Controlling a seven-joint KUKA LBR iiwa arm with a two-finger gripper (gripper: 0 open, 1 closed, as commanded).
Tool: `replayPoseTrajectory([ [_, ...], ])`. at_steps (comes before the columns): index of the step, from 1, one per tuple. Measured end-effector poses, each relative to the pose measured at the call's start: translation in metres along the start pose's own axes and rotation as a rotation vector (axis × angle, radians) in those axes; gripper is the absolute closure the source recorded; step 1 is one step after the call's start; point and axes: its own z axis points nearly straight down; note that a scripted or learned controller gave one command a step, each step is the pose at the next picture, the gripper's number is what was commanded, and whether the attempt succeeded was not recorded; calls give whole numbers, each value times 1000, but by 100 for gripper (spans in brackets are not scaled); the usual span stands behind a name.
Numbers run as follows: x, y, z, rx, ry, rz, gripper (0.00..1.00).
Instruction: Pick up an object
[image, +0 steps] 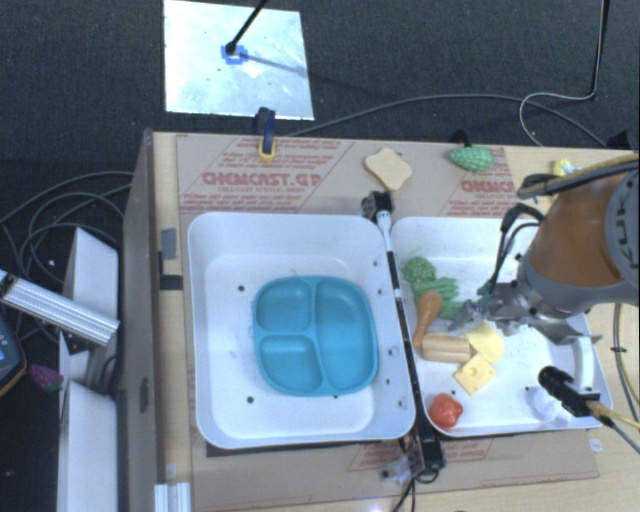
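Observation:
The right bin (440, 232) holds several toy foods. A green leafy piece (424, 274) lies near its left wall. Below it an orange carrot (428, 310) leans against a tan roll (445, 348). Two yellow cheese wedges (486, 344) (474, 375) lie beside the roll, and a red tomato (446, 410) sits at the front edge. My gripper (468, 318) hangs low over the bin, just right of the carrot and above the roll and the upper cheese wedge. Nothing is seen held in it.
The left bin (225, 300) carries a blue divided plate (314, 334). On the board behind the bins lie a toast slice (388, 168), a green toy (471, 157) and a small yellow piece (563, 168). A blue and yellow clamp (265, 133) stands at the back edge.

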Motion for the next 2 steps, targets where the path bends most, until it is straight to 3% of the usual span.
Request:
replayPoseTrajectory([
  [1,-12,-5,51,-10,-1,0,0],
  [2,-12,-2,39,-17,-3,0,100],
])
